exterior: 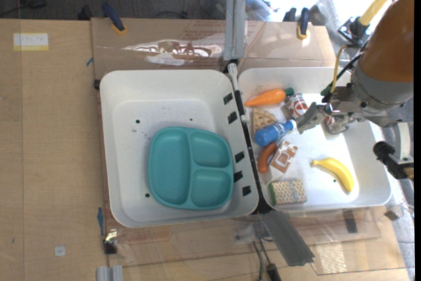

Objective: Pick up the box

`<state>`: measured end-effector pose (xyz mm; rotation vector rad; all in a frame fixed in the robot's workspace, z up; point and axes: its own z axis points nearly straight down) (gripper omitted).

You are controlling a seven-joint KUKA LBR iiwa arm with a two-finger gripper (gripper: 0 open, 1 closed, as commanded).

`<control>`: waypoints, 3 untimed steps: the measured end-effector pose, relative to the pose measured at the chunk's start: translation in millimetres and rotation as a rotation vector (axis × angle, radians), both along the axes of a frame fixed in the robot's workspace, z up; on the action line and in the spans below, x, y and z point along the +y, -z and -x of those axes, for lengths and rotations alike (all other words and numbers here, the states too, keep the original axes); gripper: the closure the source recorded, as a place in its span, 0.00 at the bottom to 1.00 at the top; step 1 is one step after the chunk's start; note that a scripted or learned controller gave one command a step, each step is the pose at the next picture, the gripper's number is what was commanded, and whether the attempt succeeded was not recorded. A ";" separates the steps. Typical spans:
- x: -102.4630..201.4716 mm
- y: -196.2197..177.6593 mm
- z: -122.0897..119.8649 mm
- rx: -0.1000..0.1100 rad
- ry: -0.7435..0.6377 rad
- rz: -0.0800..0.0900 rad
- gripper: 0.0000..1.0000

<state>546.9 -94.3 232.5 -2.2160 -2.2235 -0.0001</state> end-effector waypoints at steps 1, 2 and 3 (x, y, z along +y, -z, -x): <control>-5.7 112.1 31.0 -0.018 -0.049 0.000 0.00; -65.7 138.6 60.4 -0.023 -0.597 0.012 0.00; -67.6 128.3 60.3 -0.027 -0.591 0.013 1.00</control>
